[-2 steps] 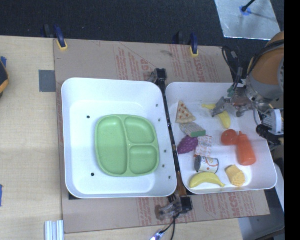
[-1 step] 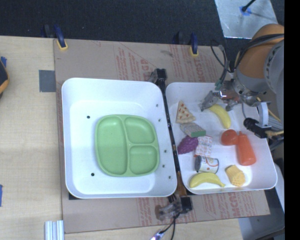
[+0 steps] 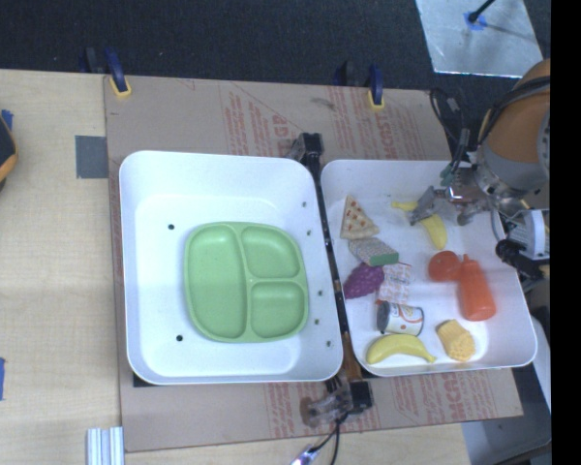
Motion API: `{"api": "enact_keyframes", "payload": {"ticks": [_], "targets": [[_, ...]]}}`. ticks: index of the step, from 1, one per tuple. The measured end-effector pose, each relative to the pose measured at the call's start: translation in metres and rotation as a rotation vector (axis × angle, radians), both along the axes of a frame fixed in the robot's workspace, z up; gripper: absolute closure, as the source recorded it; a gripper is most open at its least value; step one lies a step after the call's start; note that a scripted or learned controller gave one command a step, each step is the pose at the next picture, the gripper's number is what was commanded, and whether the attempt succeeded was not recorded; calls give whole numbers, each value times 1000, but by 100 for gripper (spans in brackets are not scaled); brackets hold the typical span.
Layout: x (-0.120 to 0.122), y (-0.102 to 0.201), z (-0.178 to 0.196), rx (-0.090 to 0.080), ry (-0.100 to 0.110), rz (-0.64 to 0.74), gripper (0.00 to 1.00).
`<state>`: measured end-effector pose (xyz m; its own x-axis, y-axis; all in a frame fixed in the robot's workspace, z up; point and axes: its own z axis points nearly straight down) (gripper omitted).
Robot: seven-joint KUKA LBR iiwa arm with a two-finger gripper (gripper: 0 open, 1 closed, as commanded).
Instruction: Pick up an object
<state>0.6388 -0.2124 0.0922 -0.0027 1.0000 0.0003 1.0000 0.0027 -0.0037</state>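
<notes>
While claw (image 3: 452, 201) hovers, yellow piece (image 3: 432, 231) just below-left

Two shallow white plastic bins sit side by side on the brown cardboard-covered surface (image 3: 223, 114). The left bin (image 3: 145, 260) holds a pale green plastic plate with three compartments (image 3: 244, 281). The right bin (image 3: 508, 342) holds a tan triangular pizza slice (image 3: 357, 220), a grey-green sponge-like block (image 3: 373, 252), a purple bunch of grapes (image 3: 363, 281), a small white can (image 3: 401, 316), a yellow banana (image 3: 399, 351), a yellow corn cob (image 3: 455, 339), a red tomato (image 3: 443, 264) touching an orange-red bottle (image 3: 475, 289), and a small yellow piece (image 3: 434, 231). The tool (image 3: 452, 204) of the grey arm is low over the bin's far side, just above that yellow piece
</notes>
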Motion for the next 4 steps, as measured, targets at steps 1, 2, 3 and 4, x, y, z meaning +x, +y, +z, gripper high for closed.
{"api": "enact_keyframes", "payload": {"ticks": [1, 2, 3, 4], "targets": [[18, 35, 0, 0, -2, 2, 0], [6, 4, 3, 0, 0, 0, 0], [18, 40, 0, -1, -2, 3, 0], [-1, 0, 0, 0, 0, 0, 0]]}}
